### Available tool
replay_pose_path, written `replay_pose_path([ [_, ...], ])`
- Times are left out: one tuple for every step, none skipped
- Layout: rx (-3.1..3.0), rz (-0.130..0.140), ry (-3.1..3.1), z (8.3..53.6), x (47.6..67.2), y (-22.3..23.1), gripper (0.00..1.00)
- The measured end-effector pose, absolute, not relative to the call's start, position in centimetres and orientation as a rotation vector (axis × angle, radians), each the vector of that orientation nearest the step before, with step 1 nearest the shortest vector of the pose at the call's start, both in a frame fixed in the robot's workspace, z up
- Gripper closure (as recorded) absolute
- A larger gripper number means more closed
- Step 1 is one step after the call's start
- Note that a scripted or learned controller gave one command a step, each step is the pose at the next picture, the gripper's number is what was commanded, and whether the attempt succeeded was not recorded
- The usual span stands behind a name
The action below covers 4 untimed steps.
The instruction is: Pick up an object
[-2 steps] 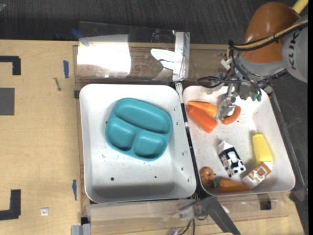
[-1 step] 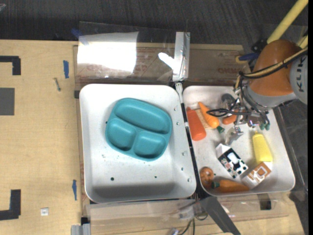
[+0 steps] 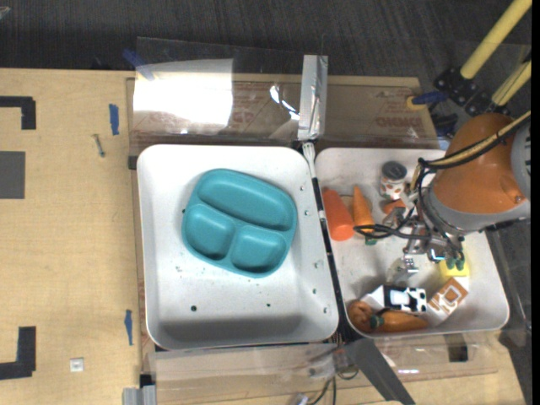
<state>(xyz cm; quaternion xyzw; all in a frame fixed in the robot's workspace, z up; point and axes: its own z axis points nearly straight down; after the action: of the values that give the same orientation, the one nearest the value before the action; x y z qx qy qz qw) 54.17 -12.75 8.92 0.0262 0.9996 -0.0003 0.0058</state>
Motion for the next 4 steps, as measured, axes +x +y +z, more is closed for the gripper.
replay_pose_path([
  [0.194, 0.001, 3.129, 8.8, 64.6, -9.7, 0.0],
  [-0.586, -0.002, 3.079, 8.8, 63.3, -12.2, 0.0],
  [-0.581, -0.005, 3.064, 10.3, 63.7, -12.1, 1.0],
  [-0.444, -0.005, 3.09, 23.4, 67.1, -10.5, 1.0],
])
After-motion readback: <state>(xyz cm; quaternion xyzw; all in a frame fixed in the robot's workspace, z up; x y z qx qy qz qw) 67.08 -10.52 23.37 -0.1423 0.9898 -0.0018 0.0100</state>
